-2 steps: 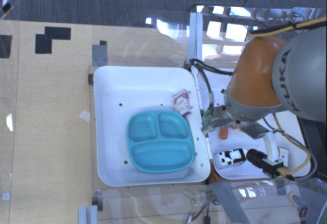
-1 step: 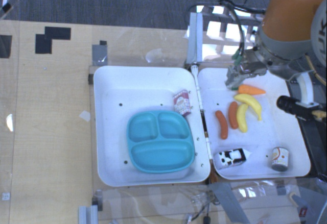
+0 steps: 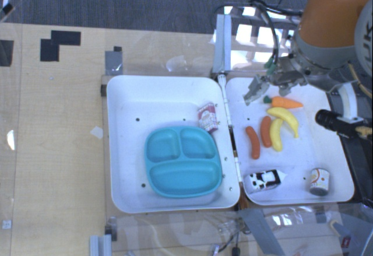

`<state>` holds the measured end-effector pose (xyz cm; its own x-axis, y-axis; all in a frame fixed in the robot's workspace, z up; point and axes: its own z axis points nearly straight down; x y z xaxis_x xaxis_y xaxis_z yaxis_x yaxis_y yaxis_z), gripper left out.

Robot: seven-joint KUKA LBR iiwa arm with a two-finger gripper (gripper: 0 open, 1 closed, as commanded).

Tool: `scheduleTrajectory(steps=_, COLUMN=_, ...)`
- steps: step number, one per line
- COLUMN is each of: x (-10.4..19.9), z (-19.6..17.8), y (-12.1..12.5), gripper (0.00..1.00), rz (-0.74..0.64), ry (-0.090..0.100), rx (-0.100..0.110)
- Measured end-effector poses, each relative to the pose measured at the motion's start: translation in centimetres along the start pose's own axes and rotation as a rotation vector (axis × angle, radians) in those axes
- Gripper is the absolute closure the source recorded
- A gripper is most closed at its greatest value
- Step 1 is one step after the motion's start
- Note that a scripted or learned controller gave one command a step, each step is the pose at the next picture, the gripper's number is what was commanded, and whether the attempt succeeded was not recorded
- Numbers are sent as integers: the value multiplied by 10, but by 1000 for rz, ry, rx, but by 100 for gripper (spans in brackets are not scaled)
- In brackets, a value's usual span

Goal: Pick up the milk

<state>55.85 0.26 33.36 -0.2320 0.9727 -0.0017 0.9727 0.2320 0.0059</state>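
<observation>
Lying on its side at the lower edge of the right bin [image 3: 344, 150], the milk [image 3: 264, 180] looks light and stiff; grip its long flat sides. The hand [image 3: 256, 90] hovers upper centre, slightly open, empty. The near wall crowds it; open floor lies rightward.

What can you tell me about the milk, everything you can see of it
The milk is a small carton with a black and white cow-patch print, and it looks like a toy. It lies on its side on the floor of the right bin, close to the near wall, its long side running left to right. Nothing but the bin floor seems to touch it. The sausages lie farther back, the small can to its right. The gripper is up at the far end, well away from it.
</observation>
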Motion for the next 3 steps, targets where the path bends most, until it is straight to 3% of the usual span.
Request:
scheduleTrajectory(steps=1, x=-9, z=-40, y=39, gripper=0, rz=-690, ry=-2, rx=-4)
scheduleTrajectory(steps=2, x=119, z=-104, y=31, gripper=0, rz=-930, ry=-1, rx=-6)
scheduleTrajectory(steps=3, x=217, z=-103, y=30, gripper=0, rz=-796, ry=2, rx=-5)
